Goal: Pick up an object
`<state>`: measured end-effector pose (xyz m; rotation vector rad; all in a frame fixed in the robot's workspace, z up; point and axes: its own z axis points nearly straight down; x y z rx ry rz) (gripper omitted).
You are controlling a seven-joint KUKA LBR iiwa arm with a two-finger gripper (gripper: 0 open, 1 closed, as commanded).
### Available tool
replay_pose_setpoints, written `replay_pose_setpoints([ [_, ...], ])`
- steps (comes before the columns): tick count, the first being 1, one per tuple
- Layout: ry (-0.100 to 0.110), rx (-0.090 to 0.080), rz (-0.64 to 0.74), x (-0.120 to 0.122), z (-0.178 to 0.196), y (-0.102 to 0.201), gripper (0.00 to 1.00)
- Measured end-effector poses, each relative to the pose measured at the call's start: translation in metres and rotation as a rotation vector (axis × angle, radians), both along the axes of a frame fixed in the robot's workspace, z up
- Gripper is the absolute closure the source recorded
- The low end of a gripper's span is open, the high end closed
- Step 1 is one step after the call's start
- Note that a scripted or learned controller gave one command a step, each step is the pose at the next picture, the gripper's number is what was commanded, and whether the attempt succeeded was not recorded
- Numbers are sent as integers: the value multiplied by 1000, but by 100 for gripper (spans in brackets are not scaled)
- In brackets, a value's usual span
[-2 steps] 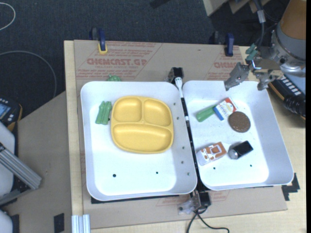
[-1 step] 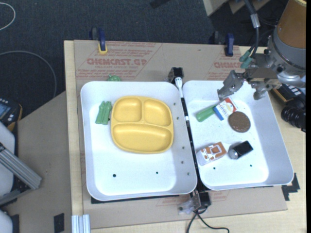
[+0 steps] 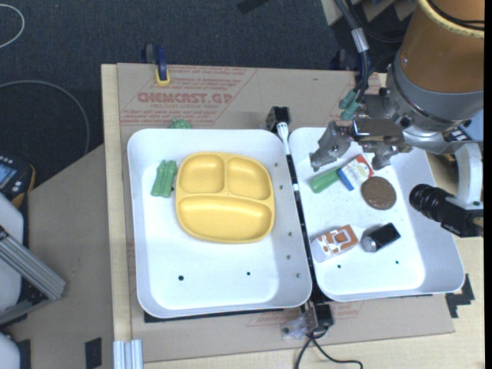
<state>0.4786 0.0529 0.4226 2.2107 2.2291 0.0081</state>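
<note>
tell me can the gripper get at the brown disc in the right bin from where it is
Probably yes. The brown disc lies flat with nothing on top, just below the gripper.

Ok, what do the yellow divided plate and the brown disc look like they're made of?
Yellow divided plate: probably moulded plastic, smooth with a soft satin sheen and rounded compartment ridges. Brown disc: unclear; a matte, slightly speckled surface suggests cork, rubber or a cookie-like toy.
</note>
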Motion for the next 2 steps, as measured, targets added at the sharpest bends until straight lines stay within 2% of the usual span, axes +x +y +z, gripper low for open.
replay_pose_setpoints([
  [1,-1,-2,-7,2,9,-4,100],
  [2,-1,1,-1,1,53,53,100],
])
